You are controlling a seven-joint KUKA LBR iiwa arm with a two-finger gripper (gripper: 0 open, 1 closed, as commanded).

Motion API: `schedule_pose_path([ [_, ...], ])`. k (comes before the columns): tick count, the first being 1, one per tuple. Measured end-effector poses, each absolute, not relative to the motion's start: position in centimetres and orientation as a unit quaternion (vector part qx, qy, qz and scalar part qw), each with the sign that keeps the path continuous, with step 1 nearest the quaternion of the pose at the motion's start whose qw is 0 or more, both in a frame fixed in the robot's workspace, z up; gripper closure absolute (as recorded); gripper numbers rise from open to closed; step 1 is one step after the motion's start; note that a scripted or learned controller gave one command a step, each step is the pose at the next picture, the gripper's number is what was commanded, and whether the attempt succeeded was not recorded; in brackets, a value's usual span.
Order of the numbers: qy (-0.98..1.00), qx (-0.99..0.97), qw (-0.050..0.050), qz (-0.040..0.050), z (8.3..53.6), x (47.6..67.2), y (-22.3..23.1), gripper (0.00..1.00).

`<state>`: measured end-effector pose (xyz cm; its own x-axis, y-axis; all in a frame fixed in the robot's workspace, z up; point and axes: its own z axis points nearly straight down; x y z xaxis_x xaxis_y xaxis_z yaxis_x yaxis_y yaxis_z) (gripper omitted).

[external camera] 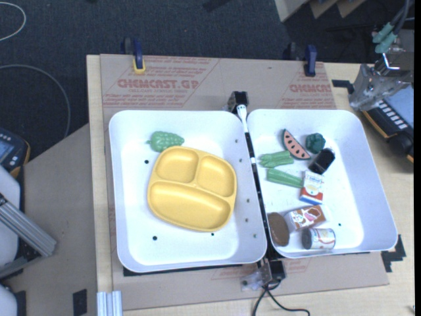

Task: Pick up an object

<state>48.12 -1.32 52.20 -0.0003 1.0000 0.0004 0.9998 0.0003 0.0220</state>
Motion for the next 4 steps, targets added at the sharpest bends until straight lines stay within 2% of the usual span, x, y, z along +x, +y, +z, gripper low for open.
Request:
schedule_pose_path([
  [1, 0.707, 0.707, -0.005, -0.0057, 38.0, 47.8, 0.2, 1.00],
  [2, 0.708, 0.706, -0.006, -0.0064, 22.1, 47.6, 5.6, 1.00],
  [3, 0.708, 0.706, 0.004, 0.0053, 33.7, 48.1, 6.1, 1.00],
  [4, 0.707, 0.707, 0.002, 0.0017, 36.0, 48.0, 5.8, 1.00],
])
